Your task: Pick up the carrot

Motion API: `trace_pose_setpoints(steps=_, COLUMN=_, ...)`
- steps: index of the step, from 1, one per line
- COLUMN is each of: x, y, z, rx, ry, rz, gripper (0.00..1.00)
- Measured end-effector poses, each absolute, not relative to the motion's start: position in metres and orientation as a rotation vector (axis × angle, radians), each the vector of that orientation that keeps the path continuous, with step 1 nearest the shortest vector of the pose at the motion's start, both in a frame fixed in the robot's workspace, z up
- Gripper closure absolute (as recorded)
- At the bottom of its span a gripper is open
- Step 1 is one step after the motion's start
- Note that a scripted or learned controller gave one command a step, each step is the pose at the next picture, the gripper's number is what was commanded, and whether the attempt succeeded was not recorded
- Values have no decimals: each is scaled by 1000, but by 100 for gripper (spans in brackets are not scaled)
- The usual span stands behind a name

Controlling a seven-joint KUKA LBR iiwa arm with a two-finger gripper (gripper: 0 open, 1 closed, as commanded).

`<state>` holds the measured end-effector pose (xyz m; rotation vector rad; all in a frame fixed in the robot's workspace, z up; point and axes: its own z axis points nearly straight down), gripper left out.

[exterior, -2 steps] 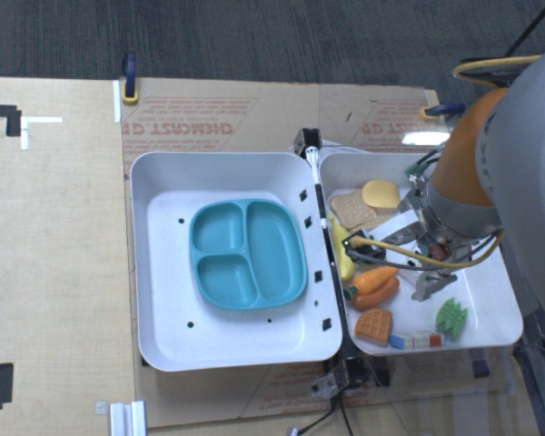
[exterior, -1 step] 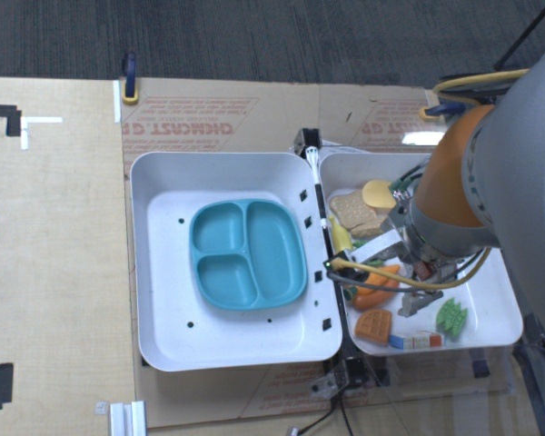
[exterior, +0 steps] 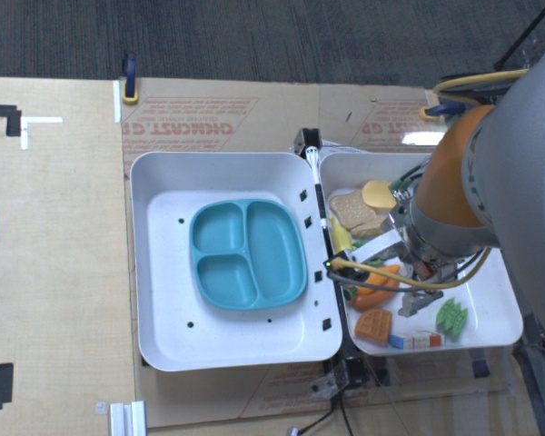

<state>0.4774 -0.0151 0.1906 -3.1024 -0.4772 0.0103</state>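
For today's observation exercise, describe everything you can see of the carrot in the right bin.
The carrot is an orange toy-like piece, plastic by its look, with a green end toward the bin's left wall. It lies flat, roughly crosswise, low in the right bin, partly covered by the claw and cables above it. A waffle-like orange piece sits just below it. Whether the claw touches it cannot be told.

Dark carpet floor (exterior: pixel 254 16) behind cardboard-covered bench (exterior: pixel 54 243).

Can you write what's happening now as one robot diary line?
task: pick up carrot | pincer: low in right bin, by carrot | plate: left bin
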Motion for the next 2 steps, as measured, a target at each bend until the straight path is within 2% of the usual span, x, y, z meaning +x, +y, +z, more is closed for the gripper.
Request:
trace_pose_setpoints(steps=1, x=497, y=-78, z=190, rx=-3125, ry=-316, rz=8, gripper=0)
trace_pose_setpoints(steps=2, x=477, y=-27, z=191, rx=-3121, ry=-325, rz=10, gripper=0)
